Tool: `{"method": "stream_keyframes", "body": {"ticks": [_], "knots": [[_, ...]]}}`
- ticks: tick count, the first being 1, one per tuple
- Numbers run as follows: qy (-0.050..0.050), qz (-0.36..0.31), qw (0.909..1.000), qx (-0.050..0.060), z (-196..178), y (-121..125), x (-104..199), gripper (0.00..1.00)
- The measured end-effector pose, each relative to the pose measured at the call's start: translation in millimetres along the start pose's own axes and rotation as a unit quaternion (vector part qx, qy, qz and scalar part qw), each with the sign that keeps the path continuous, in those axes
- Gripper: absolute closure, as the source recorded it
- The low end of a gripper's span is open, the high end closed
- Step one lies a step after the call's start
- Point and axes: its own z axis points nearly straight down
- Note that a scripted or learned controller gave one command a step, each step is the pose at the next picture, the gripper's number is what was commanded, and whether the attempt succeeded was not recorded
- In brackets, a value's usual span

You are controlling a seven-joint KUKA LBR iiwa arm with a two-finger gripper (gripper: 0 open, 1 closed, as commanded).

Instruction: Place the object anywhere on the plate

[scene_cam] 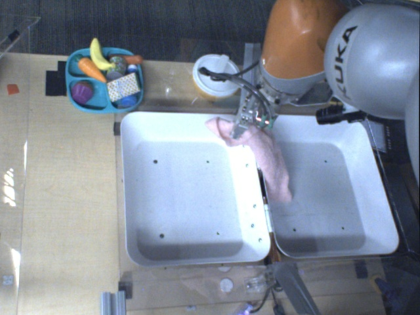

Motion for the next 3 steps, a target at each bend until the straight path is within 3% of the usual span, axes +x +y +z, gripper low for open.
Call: {"method": "stream_keyframes", "body": {"ticks": [1,2,3], "knots": [[0.0,-0.186,0.9825,-0.001,11.7,42.6,31.5,1.0],[0.002,-0.188,0.9821,-0.001,10.1,81.3,66.5,1.0],[0.001,-0.188,0.9822,-0.001,10.0,81.1,66.3,0.0]]}}
